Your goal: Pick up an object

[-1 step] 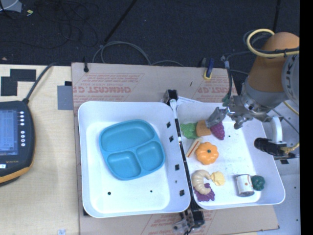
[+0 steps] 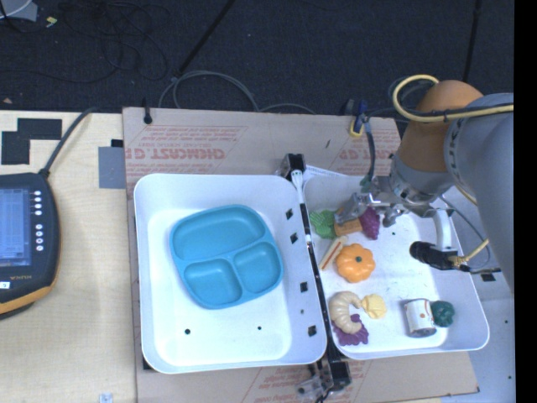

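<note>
Gripper (image 2: pixel 367 206) low over right bin (image 2: pixel 470 330), finger spread not discernible; purple toy (image 2: pixel 370 223) just below-left of tip, orange pumpkin (image 2: pixel 356 262) farther down.

A light wooden bench (image 2: pixel 75 309) carries a brown cardboard sheet (image 2: pixel 210 145) under two shallow white bins (image 2: pixel 159 309), plus a black-and-orange handheld control pendant (image 2: pixel 21 238) at left.

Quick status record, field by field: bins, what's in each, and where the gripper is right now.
left bin: blue divided plate
right bin: orange pumpkin, croissant, purple grapes, metal can, green toy
gripper: low over the right bin's upper part, beside the green toy
grasp: cannot tell
</note>
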